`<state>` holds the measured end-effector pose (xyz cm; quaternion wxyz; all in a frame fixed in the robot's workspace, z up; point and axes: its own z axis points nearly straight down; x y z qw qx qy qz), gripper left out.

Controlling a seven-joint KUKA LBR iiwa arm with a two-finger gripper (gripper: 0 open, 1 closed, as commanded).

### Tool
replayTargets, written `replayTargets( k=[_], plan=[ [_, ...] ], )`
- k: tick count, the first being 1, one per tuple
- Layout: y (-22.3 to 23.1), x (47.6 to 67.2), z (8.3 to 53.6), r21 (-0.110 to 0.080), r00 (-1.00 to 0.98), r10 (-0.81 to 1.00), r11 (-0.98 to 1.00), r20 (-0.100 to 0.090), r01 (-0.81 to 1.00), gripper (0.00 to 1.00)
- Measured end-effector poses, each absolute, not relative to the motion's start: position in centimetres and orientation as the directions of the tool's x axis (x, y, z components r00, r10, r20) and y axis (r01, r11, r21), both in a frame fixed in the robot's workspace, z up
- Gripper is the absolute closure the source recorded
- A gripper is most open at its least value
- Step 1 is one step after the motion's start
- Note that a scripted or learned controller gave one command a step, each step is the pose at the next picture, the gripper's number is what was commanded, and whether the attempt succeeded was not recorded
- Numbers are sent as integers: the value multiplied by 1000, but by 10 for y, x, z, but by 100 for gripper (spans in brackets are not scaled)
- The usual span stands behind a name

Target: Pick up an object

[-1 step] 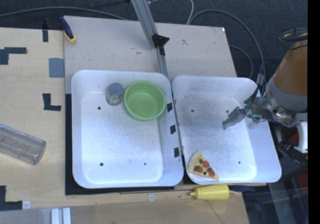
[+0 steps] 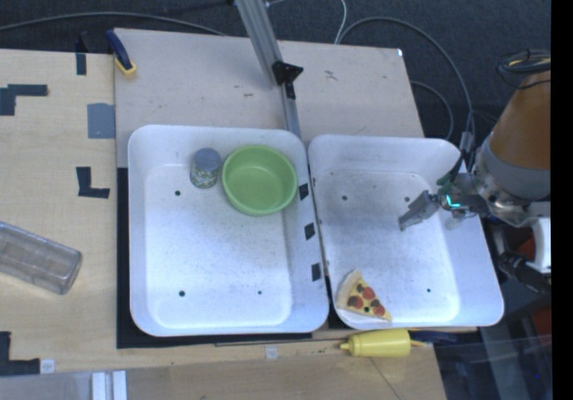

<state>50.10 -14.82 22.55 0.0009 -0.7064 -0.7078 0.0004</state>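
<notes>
Approach step, nothing lifted yet. Claw (image 2: 421,210) low inside the right bin (image 2: 385,149), near its right wall, fingers parted a little around bare floor, gripping nothing. Nearest candidate, pizza slice (image 2: 363,296), flat in the right bin's near-left corner, tip close to the rim, well apart from the claw. Green bowl (image 2: 260,179) and small grey can (image 2: 206,167) side by side, just about touching, up in the far half of the left bin (image 2: 143,237), across the divider from the right bin. Yellow bottle (image 2: 376,344) out on the worktop (image 2: 358,85) just past the right bin's near rim. Next move by the look of it: slide toward that near-left corner, then straight down over the slice. Plenty of open floor on the way; tight only at the corner walls, little room for a finger beside the rim.
</notes>
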Motion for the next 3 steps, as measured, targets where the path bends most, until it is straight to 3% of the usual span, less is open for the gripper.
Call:
replayTargets(
  k=[2, 3],
  plan=[
    [-144, 487, 111, -8, -1, 1000, 1, 2, 1000, 0],
    [-144, 487, 89, 0, -1, 1000, 1, -1, 1000, 0]
  ],
)
